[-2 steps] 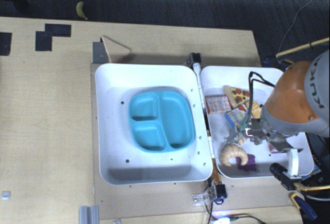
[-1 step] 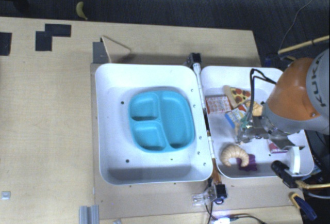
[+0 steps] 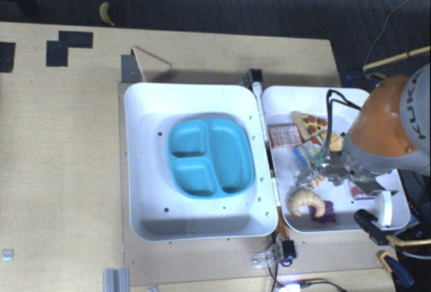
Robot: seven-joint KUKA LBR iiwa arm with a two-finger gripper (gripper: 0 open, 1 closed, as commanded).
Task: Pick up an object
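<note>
Nothing can be read: the small printed card [image 3: 283, 135] in the right bin [image 3: 283, 105], right of the frame's centre, carries reddish print too blurred to make out, and the arm [image 3: 412, 109] at the right edge shows indistinct lettering.

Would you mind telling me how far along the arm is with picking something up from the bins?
Done: the arm has reached over the right bin, and its gripper sits low among the clutter. In hand: nothing visibly held; the croissant, pizza slice and purple piece lie in the bin. Left: grasping and lifting an item. The blue divided tray sits in the left bin.
</note>
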